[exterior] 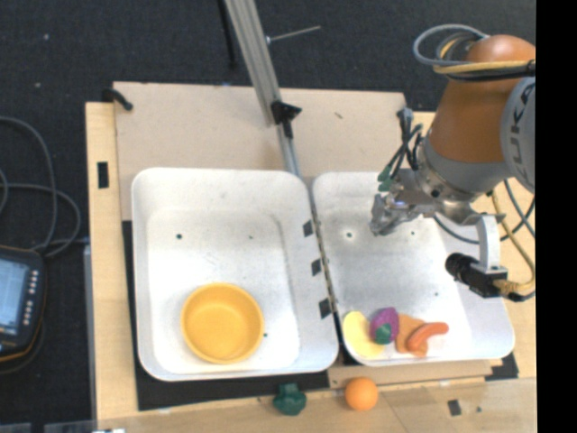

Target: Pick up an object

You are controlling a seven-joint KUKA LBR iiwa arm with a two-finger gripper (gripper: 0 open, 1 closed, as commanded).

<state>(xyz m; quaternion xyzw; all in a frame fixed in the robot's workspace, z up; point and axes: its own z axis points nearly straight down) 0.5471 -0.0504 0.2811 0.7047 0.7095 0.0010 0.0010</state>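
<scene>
My gripper [389, 216] hangs over the upper part of the right bin [361, 269], with nothing visible between its fingers. At that bin's front edge lies a cluster of toys: a yellow piece [354, 330], a purple and green piece [385, 323], and an orange carrot-like piece [420, 334]. The gripper is well behind this cluster and apart from it. A yellow bowl [222, 321] sits at the front of the left bin [216, 206].
An orange ball [361, 393] and a small dark green object [289, 399] lie on the bench in front of the bins. A slanted metal pole [261, 70] rises behind the bins' shared edge. A tablet-like device [18, 300] sits off the bench at far left.
</scene>
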